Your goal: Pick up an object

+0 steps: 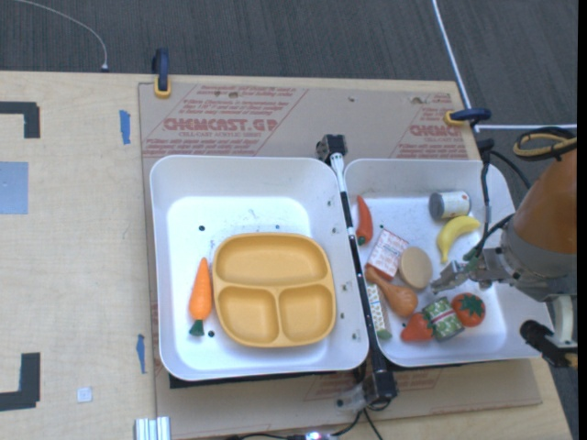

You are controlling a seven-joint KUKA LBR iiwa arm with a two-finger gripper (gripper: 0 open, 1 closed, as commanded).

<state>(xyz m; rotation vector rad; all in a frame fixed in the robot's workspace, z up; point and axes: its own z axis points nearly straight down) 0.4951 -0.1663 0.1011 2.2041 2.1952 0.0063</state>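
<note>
fingers (456, 275): grip state cannot tell | banana (456, 235): long axis diagonal, tip toward lower-left

1. We read "CHEMCAST GP" in red, repeated across the brown protective sheet (275, 117) under the bins.
2. Smaller red lines beneath it are illegible to us.
3. Print on the small packets (388, 250) is too small to read.

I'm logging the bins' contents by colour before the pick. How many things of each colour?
Orange: 3 (toy carrot, second carrot, slim chilli)
Yellow: 2 (divided plastic tray, banana)
Red: 2 (tomato, strawberry)
Total: 7
</note>
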